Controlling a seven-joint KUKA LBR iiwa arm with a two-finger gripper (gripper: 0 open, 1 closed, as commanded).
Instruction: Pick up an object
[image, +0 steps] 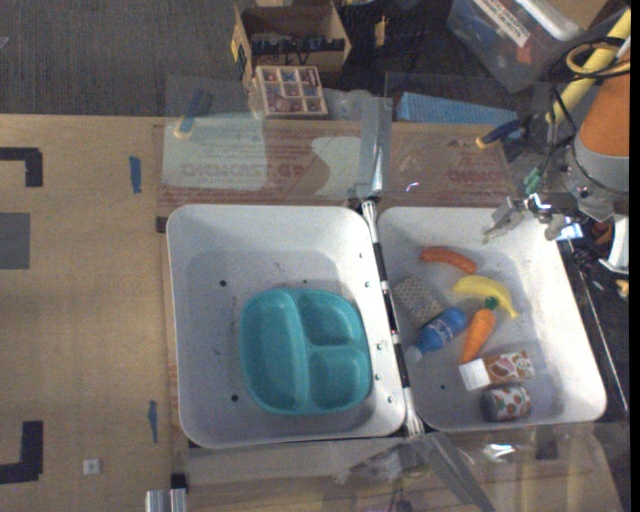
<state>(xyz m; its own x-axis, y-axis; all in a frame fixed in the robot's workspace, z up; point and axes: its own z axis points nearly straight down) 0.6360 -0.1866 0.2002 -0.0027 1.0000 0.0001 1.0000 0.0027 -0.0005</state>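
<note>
Nearest us, along the lower edge of the camera view, we see the front rims of the two white bins. In the right bin (580, 330), closest to that front wall, a small printed can (505, 402) lies on its side, and just behind it a little carton (497, 370) with a white end and an orange-brown body. Further in, a carrot (478, 334) stands slanted with its green top toward the back, and just left of it lies a blue bottle (439, 331) with a white cap, pointing at the divider. Beside the bottle we see a grey, speckled block (417, 297). A yellow banana (485, 291) curves just behind the carrot's top, and beyond it an orange-red sausage-like piece (448, 259) lies near the bin's back wall.

The left bin (200, 250) holds a teal divided tray (303, 351) with three compartments, sitting toward its front right.

Further back, the claw (523, 214) hangs above the right bin's far right corner, well apart from every object; its fingers look spread, with nothing between them. Above it we see the orange band (610, 125) on the arm.

Beyond the bins, on the wooden surface (80, 250), a clear sheet lies flat, and behind it stands a cardboard box (290, 40).
</note>
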